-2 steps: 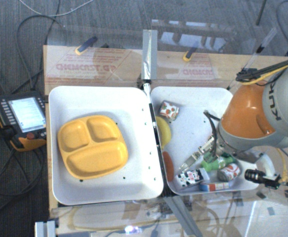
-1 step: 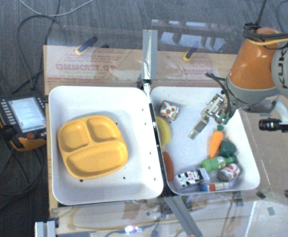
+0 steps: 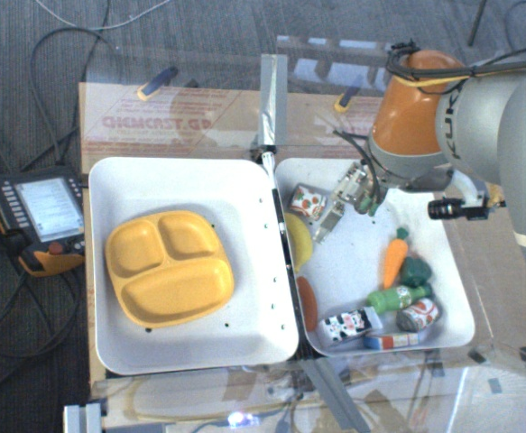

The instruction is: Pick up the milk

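While the pincer (image 3: 333,213) hovers, the milk (image 3: 349,325) (cow-patterned) lies well below.

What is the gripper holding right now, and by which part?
Nothing visible. The gripper hangs over the right bin; the milk lies near its front edge.

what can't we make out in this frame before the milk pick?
- End effector, camera view: too small and blurred to read its finger state.
- Milk carton: label too small to read; a green bottle crowds its far side.
- Yellow item at the right bin's left wall: partly hidden by the divider rim.
- Can: print too small to read.
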`<action>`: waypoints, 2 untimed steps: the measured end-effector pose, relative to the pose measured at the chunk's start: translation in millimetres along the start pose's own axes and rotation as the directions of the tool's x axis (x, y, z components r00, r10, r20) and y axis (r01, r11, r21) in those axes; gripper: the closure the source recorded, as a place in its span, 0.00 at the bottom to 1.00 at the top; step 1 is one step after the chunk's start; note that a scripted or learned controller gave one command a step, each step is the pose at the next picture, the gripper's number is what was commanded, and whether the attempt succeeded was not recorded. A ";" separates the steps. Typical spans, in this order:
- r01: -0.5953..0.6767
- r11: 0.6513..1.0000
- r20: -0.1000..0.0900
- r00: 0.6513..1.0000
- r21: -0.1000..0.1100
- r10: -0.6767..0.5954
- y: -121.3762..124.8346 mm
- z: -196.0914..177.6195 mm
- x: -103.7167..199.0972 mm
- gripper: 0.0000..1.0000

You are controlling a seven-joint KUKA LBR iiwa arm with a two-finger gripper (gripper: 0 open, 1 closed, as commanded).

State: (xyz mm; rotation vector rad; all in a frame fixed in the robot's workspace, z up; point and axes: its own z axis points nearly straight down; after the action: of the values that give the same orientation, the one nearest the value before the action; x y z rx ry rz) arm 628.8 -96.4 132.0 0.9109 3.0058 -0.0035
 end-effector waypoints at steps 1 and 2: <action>0.000 1.000 0.001 1.000 0.000 0.000 0.0 -0.3 -0.2 0.00; 0.000 1.000 0.002 1.000 0.000 0.000 1.1 -8.8 -0.6 1.00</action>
State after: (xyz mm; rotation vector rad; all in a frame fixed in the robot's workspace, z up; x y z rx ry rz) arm 629.9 -95.8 140.8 0.9096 3.0038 -0.0041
